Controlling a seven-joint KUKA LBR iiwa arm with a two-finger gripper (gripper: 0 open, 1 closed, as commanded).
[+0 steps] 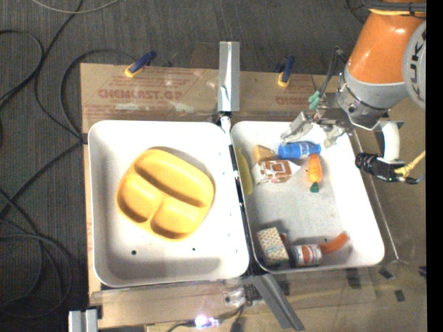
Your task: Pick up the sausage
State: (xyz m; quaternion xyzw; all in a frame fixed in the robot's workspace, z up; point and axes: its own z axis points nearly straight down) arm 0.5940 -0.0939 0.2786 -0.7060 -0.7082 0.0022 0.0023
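The sausage, a curved orange-red plastic link (335,243), lay in the right bin's five o'clock corner, long axis toward two o'clock. We found the gripper (313,124) open, empty, at twelve o'clock.

1. The left bin (104,185) holds a yellow divided plate (166,193).
2. The right bin (360,213) holds the orange sausage (336,242) near its front right corner, beside a small can (305,255).
3. The gripper (313,126) hangs over a blue bottle (299,149) at the back.
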